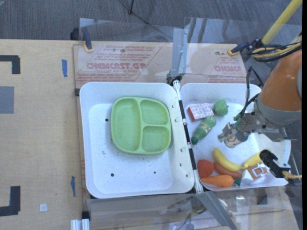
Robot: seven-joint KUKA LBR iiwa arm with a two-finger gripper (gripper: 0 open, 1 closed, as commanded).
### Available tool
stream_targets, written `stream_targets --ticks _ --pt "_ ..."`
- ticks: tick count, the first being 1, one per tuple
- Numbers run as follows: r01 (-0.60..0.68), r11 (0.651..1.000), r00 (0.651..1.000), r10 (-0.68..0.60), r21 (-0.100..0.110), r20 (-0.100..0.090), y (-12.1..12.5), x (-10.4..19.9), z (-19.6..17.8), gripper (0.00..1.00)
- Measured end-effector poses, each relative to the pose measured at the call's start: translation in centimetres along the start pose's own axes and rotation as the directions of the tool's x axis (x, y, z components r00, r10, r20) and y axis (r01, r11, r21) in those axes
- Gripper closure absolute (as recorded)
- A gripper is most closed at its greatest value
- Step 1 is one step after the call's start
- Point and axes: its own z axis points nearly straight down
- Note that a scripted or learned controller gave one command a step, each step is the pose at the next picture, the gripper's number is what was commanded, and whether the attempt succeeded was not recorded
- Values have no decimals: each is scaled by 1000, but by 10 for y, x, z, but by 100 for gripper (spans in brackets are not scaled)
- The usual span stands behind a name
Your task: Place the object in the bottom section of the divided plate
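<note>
One grey arm with an orange band [283, 87] comes into the right white bin [249, 92] from its right edge, and its two-finger metal gripper [231, 136] hangs low over the middle of that bin. Whether the gripper is released or clenched I cannot tell, because the metal parts and a small round pale shape under them run together. I also cannot say that it grasps anything.

Just beside the gripper, toward the bin's left wall, lies the green toy bottle [203, 130]. Its long axis is slanted, from the lower left up to the upper right, so its upper end points to the gripper. Near the bin's far edge are a red and white flat packet [199, 111] and a round green toy fruit [220, 107]. Toward the near edge are the yellow banana [226, 160], a red round toy [205, 167], an orange carrot [218, 180] and an orange and white small box [258, 172], all lying close together.

The task does not name the object. In my judgement the bottle is the nearest candidate, but this is only a guess.

The relation that matters is this one: the light green divided plastic plate [141, 125] lies in the left white bin [96, 128], well apart from the gripper and across the wall between the two bins. Its bottom section [155, 138], the small compartment nearer to the near edge, is on the plate's side that faces the right bin. So the carrying move should go to the left, over the dividing wall, and end a little toward the near edge
</note>
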Motion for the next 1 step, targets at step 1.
stream_targets --ticks 1 --pt "-211 977 977 211 4 -1 9 21 68 100"
